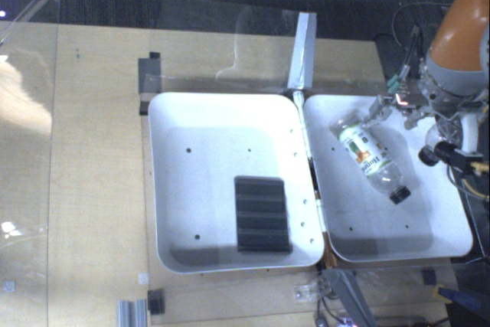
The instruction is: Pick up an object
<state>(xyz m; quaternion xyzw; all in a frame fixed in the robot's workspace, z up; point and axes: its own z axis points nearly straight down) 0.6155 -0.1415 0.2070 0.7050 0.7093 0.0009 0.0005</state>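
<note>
Watching the bottle point(370, 157) lying slantwise in the right bin point(429, 233), cap point(400, 195) toward 5 o'clock; the pincer point(402, 102) hangs at its 1 o'clock, state I cannot tell. I judge the round, slick body could roll or squirt free if nipped off-centre.

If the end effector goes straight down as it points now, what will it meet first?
Probably the floor of the right bin, just beside the clear bottle; the end effector looks slightly off it, but depth is unclear.
</note>
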